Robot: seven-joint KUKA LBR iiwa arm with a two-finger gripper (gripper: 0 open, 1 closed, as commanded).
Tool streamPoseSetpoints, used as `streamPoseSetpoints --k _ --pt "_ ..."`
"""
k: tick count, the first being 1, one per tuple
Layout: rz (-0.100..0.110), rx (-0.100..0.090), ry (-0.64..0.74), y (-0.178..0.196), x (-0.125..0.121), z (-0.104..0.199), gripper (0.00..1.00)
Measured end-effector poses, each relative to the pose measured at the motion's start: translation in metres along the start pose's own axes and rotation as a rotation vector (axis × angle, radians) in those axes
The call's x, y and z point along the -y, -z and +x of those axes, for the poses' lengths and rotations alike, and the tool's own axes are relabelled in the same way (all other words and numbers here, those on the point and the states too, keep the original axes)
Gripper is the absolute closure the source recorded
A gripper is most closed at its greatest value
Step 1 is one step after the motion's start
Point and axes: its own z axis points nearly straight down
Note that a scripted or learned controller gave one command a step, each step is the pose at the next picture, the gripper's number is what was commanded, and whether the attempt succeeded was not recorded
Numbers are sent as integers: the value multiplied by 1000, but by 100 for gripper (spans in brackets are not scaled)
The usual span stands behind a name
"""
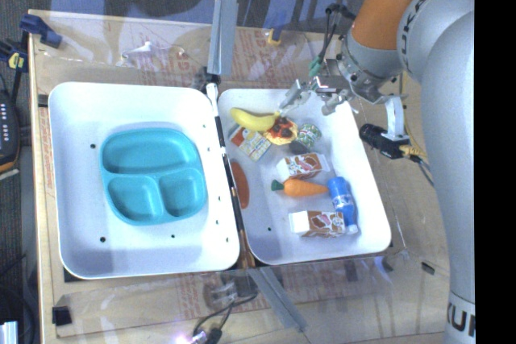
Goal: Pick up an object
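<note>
End effector [310, 93] sits over the far rim of the right bin [367, 173], tilted in from the arm on the right; 2 thin metal fingers [292, 98] look spread and nothing sits between them, so no grasp as I read it. The nearest candidates are just below the fingertips: banana [251, 120] lying across the far end, a red-orange round fruit [281, 130] touching its right tip, a small checkered box [254, 144] beside that, and a dark greenish piece [307, 134] to the right (too small to identify). Further down are a carton [302, 166], a carrot [300, 188] lying crosswise, a blue bottle [342, 202] along the right wall and a 2nd carton [320, 222] near the front edge. A brown flat item [239, 184] hugs the left wall. All pickables are crowded in 1 bin, likely so the program samples grasps from a pile; the far-end cluster is tight, so a finger could land on 2 items at once. The left bin [72, 117] holds a teal divided tray [153, 176], well apart from the action. Both bins rest side by side on the worktop [145, 52].
</note>
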Motion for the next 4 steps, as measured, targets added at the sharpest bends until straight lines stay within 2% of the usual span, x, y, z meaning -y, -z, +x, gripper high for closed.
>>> streamPoseSetpoints --k 1,2,3,4 --pt "0 1 -127 -25 85 -22 0" --pt "-17 4 -102 -118 110 -9 0" --pt "-26 8 -94 -103 107 -9 100" --pt "-4 1 -78 20 130 51 100"
